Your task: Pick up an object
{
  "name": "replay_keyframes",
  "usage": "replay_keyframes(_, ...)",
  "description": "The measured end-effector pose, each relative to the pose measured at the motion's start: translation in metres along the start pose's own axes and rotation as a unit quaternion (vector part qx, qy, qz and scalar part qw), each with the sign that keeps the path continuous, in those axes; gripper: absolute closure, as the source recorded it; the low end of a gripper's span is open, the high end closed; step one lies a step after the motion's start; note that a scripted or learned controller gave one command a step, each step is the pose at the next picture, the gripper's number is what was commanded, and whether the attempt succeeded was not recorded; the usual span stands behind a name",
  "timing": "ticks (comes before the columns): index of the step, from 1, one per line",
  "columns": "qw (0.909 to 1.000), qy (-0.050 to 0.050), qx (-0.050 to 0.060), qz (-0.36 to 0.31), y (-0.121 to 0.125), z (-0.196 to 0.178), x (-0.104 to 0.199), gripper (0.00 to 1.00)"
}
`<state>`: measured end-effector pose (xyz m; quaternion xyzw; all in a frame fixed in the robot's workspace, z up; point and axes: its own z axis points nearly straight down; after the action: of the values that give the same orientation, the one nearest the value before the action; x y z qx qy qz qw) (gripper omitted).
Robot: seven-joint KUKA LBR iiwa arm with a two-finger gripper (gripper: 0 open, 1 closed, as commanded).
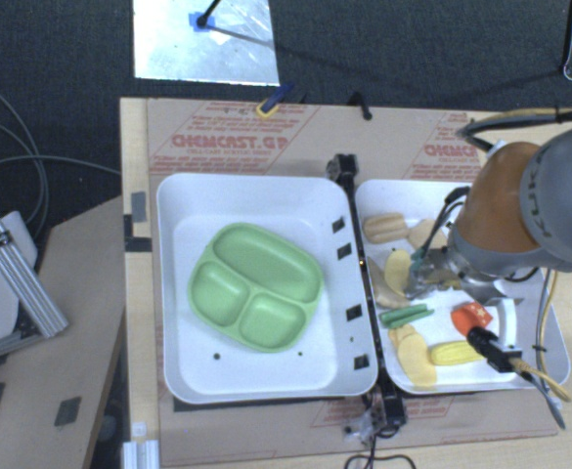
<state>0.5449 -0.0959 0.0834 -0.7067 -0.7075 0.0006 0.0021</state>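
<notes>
My gripper (pixel 423 274) hangs low in the right bin (pixel 553 352), over its left-middle part, under the orange-banded wrist (pixel 496 213). Right beside it to the left lies a pale yellow piece (pixel 397 270), touching or nearly touching it. A tan bread-like piece (pixel 384 227) lies further back. Below the gripper sit a green bean pod (pixel 405 314), a red-orange piece (pixel 471 316), a yellow corn cob (pixel 454 353) and another pale yellow piece (pixel 416 357). The arm hides whatever lies under the wrist.
The left bin (pixel 198 203) holds a green divided plate (pixel 255 285). A black divider (pixel 355 252) runs between the bins. Cables (pixel 530 369) trail along the right bin's front right. Brown cardboard (pixel 227 135) lies under both bins.
</notes>
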Motion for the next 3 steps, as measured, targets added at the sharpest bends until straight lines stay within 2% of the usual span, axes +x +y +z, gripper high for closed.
replay_keyframes(1, 1.0, 0.0, -0.006, -0.003, -0.058, -0.106, 0.05, 1.0)
replay_keyframes(2, 1.0, 0.001, -0.006, -0.006, -0.057, -0.155, 0.127, 1.0)
replay_keyframes(3, 1.0, 0.0, -0.003, -0.004, -0.054, -0.155, 0.163, 1.0)
